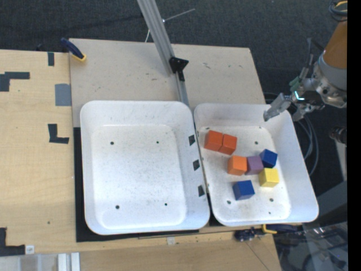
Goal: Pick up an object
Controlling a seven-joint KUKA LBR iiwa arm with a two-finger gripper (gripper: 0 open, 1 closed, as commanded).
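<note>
Whether the gripper is spread or closed cannot be told here; it hangs over the upper right rim of the right bin with nothing visibly in it. The blocks lie below and to its left on the bin floor, the orange block leftmost and the dark blue cube closest.

Both white bins, the left bin and the right bin, looked like smooth plastic, faintly glossy and speckled with dark flecks. The bench showed pale matt wood grain, its raised board duller and scuffed. The coloured blocks appeared matt. The slanted rail had a brushed metal look.
</note>
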